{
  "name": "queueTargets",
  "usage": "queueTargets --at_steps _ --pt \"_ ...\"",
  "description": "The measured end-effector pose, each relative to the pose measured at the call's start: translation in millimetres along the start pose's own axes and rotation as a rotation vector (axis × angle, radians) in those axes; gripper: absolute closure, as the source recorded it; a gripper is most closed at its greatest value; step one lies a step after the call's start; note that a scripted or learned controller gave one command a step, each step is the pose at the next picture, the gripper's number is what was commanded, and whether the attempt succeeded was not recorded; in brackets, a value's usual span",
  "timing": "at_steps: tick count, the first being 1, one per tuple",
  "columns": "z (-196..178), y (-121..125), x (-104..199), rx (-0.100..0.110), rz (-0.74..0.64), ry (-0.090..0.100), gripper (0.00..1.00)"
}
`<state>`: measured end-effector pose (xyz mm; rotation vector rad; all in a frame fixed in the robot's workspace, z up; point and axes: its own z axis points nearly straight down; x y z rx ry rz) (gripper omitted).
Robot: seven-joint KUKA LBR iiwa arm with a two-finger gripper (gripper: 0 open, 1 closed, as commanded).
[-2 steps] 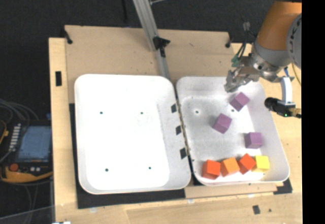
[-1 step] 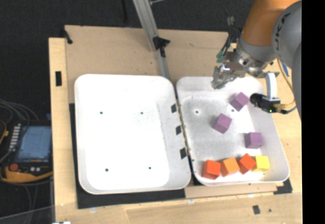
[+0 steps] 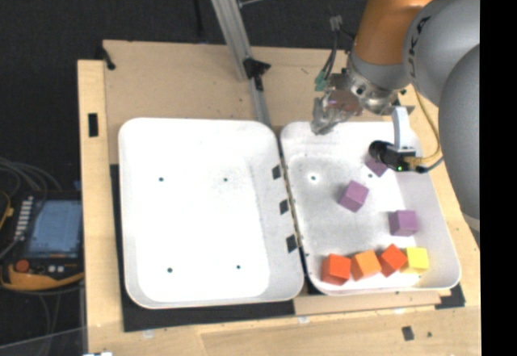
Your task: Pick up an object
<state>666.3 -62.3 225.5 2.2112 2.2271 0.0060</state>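
— Blocks? 
— All in the right bin (image 3: pixel 452 265): purple block (image 3: pixel 353 195) mid-bin, orange block (image 3: pixel 336 268) in the front row (red, yellow beside it). 
— Gripper? 
— Gripper (image 3: pixel 325 119) over the bin's back-left corner, nothing visibly held; jaws, can't tell.

Two bins sit side by side on the bench (image 3: pixel 186 56); the right bin (image 3: pixel 311 265) holds blocks (image 3: pixel 353 195), four (image 3: pixel 374 262) lining its near edge.
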Motion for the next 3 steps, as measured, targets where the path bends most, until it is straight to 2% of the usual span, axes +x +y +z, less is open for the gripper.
queueTargets --at_steps 2,3 --pt "-17.9 -14.5 103.2 0.007 0.000 0.002 1.00" --pt "-4.6 -13.7 157.6 0.010 0.000 0.001 1.00"
